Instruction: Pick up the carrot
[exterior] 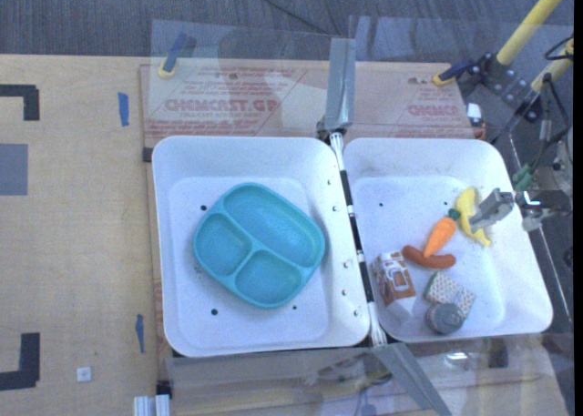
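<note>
- carrot sits in the right bin, tip touching the sausage, banana just beside it
- gripper reaches in over the banana, probably lining up; can't tell its finger state, nothing visibly held

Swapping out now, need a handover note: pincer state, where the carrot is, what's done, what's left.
Pincer: over the right bin's right side, at the banana, nothing visibly held.
Carrot: lying in the right bin, just left of the banana, tip touching the sausage.
Left bin: teal divided plate.
Done: nothing; carrot not yet picked.
Left: move to the carrot, grasp, lift.
</note>
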`<state>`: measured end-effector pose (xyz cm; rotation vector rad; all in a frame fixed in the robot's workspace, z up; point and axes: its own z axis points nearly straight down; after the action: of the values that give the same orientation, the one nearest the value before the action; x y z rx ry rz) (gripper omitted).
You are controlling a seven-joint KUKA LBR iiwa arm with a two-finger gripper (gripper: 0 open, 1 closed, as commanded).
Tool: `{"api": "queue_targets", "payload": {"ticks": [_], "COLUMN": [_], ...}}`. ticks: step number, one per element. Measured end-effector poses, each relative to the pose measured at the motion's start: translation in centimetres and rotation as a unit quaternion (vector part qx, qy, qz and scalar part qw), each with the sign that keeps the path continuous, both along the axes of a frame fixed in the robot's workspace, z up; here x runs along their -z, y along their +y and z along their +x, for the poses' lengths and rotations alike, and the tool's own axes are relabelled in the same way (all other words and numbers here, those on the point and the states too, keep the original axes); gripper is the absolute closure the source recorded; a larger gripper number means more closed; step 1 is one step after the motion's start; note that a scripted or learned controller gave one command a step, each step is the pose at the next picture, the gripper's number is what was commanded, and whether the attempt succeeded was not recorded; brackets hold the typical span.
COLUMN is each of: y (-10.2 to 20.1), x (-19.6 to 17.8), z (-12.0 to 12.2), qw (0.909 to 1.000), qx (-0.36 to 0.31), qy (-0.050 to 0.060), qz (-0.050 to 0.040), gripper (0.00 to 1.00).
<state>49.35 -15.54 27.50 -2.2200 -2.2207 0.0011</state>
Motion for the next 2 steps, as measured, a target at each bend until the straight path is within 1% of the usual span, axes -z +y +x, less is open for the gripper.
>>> {"api": "queue_targets", "payload": {"ticks": [1,2], "y": [4.5,2.4], "x": [6.9,17.3], "z": [5.8,7.7], "qw": [0.9993,0.9949], "qx": [0.036,-0.101], "qy": [0.000,-0.002], "qz": [0.0001,-0.0007], "gripper": [0.00,0.00]}}
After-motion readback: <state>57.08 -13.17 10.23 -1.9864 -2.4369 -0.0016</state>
